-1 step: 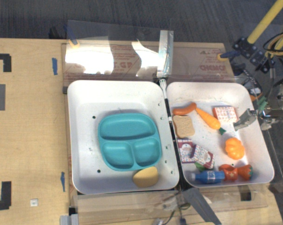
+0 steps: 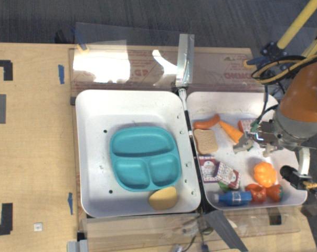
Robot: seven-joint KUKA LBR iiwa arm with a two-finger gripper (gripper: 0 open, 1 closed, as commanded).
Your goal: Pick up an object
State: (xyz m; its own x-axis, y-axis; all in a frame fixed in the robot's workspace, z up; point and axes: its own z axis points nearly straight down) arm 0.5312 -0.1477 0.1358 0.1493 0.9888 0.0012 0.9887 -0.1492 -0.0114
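Observation:
My gripper hangs over the middle of the right bin, open, with nothing between its fingers. Its fingertips sit just right of an orange carrot and just above an orange fruit. A small red and white packet is partly hidden behind the gripper body. Further left lie a red sausage and a bread slice. Two printed snack packets rest near the bin's centre. Along the front wall lie a blue bottle and red tomato pieces.
The left bin holds a teal divided plate and a yellowish bun at its front. A metal divider and clear sheet stand behind the bins. Cables hang at the upper right beside the arm.

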